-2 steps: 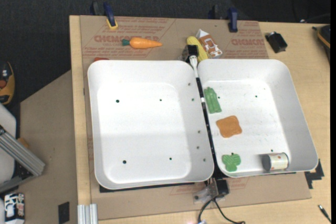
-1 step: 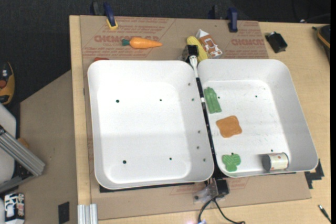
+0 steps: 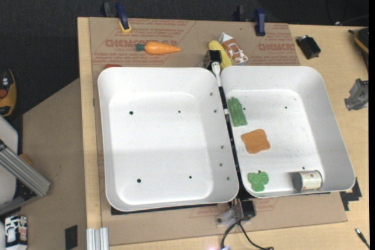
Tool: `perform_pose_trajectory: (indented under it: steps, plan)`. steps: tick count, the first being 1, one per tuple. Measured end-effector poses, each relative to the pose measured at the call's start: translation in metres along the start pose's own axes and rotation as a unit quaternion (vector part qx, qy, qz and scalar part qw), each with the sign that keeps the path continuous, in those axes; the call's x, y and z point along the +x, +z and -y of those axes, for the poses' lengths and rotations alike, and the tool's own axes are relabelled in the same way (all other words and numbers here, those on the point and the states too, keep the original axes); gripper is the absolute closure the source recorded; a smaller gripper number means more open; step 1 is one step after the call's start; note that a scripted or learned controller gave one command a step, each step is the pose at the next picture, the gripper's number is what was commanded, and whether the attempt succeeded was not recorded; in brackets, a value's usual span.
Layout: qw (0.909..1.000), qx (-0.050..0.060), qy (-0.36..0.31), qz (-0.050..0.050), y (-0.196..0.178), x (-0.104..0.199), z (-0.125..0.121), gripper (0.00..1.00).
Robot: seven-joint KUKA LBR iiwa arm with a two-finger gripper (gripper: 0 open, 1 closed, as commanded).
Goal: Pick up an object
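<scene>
Jaws wide or narrow: cannot tell. Judging small can (image 3: 307, 180), lying at five o'clock in right bin (image 3: 281, 70), light, stiff, prone to rolling; favouring pinching across its curved sides.

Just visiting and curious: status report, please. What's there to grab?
Right bin: green strip, orange patch, broccoli, can. All lying loose. Carrot outside on the board. Nothing blocking them.

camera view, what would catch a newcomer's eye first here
Probably the two white bins side by side, with the right bin holding a green strip, an orange patch, a green broccoli-like piece and a small can on its side. Next, the toy carrot lying on the board behind the left bin.
</scene>
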State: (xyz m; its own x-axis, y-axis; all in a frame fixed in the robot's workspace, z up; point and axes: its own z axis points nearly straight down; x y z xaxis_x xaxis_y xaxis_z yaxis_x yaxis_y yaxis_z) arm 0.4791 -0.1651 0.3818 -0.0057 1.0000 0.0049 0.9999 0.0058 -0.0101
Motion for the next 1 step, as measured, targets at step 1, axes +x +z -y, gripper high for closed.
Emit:
perform_pose_trajectory:
  steps: [1]
  plan:
    - [1.0000, -0.001, -0.004, 0.000, 0.0505, 0.1177, -0.0013, 1.00]
